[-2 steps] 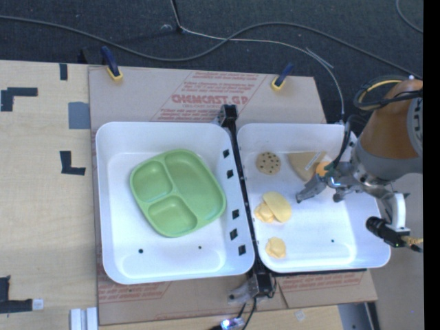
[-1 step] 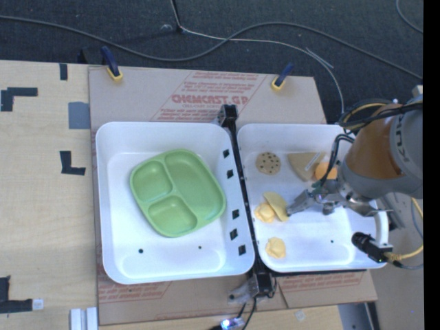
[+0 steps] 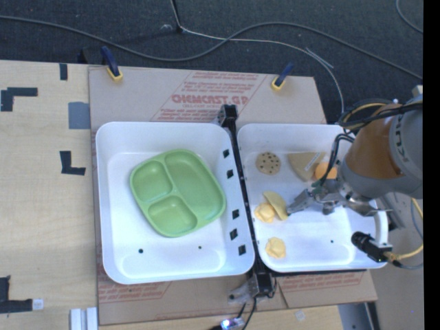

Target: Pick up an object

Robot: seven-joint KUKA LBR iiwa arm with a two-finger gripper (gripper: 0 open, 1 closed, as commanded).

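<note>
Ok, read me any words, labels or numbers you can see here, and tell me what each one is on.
Red print on the cardboard behind the bins: several lines, all too blurred to read for certain; the large line may be "CHEMCAST GP".
Green plate, cookie, bins: no text seen.

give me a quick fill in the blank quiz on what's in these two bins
1. The green divided plate lies in the ____ bin.
2. The plate has ____ compartments.
3. The round cookie lies in the ____ bin, as seen in the camera view.
4. The gripper reaches into the bin that holds the ____-coloured food pieces.

Missing words: left; three; right; yellow
</note>
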